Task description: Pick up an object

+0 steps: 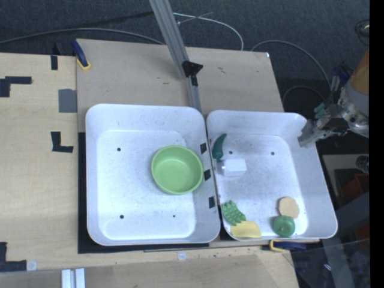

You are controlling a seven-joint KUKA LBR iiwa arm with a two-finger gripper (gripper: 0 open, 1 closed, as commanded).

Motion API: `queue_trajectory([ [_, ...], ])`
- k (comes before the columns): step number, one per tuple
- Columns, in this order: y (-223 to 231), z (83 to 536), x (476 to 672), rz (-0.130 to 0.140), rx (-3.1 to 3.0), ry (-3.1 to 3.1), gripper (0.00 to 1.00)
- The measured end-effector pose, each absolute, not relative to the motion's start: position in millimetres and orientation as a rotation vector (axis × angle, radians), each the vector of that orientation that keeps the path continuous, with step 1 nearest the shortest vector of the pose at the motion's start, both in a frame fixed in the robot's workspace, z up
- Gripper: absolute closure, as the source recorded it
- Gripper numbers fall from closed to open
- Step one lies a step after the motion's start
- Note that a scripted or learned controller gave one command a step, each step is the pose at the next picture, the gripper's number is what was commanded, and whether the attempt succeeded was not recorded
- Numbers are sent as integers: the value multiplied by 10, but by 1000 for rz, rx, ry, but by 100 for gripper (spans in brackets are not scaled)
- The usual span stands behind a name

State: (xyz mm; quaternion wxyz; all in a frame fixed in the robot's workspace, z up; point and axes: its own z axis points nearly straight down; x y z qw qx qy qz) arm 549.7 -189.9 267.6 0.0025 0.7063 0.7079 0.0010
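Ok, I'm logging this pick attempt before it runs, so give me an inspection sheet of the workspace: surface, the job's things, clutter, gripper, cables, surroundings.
Surface: wooden bench bearing two white bins, left bin and right bin, side by side.
Job's things: green bowl in the left bin; in the right bin a dark green piece, white block, leafy green toy, yellow piece, tan round piece, green ball.
Clutter: blue-and-yellow clamp at the bench's far left corner.
Gripper: gripper over the right bin's far right rim; jaws too blurred to judge.
Cables: white cable looping behind the bench.
Surroundings: dark carpet; slanted grey pole.
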Motion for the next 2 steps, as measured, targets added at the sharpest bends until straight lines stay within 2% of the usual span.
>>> queue_trajectory([
  [1, -1366, 2518, 5537, -1, 2217, 2229, 100],
  [2, -854, 2576, 5611, 2, 2215, 2230, 100],
])
